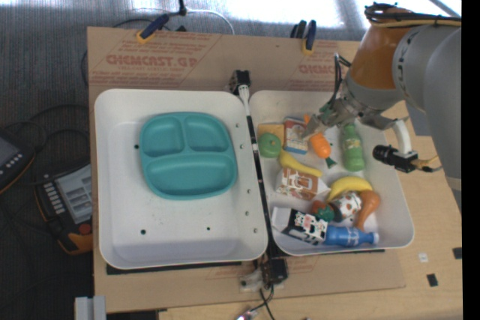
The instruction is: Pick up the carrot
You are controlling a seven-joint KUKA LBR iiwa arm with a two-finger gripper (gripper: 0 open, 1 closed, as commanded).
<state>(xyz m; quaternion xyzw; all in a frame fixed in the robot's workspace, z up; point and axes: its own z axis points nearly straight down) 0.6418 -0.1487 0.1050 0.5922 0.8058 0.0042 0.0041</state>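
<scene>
The left bin [112, 161] carries a teal divided plate [187, 154], a tidy spot for sorted items. In the right bin [401, 232], toy foods lie jumbled (bananas, a green bottle [352, 148], cartons). The carrot [321, 145] sits toward the far side, just beside that bottle. The gripper [327, 116] hangs right above it, seemingly lined up for a grasp; whether it is spread or pinching, I cannot tell.

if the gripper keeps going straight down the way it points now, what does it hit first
Most likely the carrot, lying just below the gripper in the right bin. Depth is unclear from one view, so the neighbouring carton is possible.
</scene>
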